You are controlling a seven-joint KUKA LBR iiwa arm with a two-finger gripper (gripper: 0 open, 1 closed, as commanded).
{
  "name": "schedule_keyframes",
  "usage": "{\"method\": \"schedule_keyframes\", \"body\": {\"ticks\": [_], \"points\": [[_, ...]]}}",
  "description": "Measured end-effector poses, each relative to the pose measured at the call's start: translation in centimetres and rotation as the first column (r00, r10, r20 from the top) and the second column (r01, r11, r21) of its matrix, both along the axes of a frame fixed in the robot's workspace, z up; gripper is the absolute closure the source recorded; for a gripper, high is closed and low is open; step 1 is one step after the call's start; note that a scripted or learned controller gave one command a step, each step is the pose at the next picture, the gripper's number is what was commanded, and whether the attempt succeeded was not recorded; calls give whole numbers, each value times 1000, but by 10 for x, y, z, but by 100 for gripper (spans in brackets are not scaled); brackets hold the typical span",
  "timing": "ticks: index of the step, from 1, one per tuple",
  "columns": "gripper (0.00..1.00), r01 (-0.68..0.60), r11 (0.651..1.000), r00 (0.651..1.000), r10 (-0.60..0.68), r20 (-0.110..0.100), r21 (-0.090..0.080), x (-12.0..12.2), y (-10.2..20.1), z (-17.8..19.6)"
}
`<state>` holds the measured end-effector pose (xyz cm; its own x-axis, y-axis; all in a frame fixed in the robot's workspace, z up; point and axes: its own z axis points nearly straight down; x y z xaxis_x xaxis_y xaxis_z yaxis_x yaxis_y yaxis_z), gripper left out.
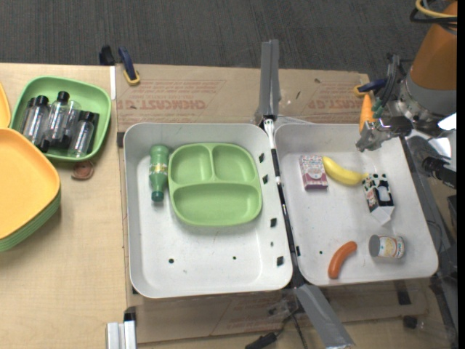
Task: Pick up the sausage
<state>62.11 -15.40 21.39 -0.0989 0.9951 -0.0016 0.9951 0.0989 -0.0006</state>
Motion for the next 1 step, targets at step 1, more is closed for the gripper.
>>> {"method": "schedule_keyframes", "body": {"ticks": [1], "points": [[100,605,796,796,-605,-2,-2,-2,-63,62]]}}
